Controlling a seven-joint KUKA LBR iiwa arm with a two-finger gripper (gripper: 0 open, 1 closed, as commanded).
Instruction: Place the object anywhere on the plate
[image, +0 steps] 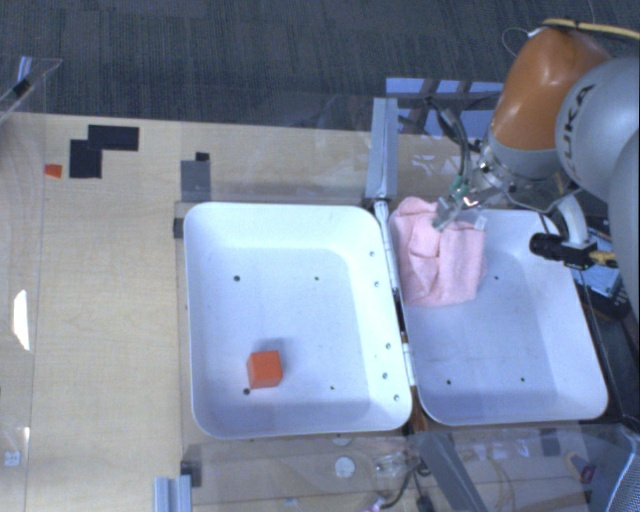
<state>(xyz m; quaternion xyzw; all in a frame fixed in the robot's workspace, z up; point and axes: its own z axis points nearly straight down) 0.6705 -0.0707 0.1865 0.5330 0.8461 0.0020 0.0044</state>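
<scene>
two shallow white bins sit side by side on a wooden bench. a pink cloth lies crumpled in the right bin, at its ten o'clock corner, against the wall shared with the left bin. its long axis runs twelve to six o'clock. the gripper touches the cloth's upper edge at about one o'clock; how far open it is, and whether it grips the fabric, cannot be told. a small orange block rests in the left bin toward seven o'clock.
</scene>
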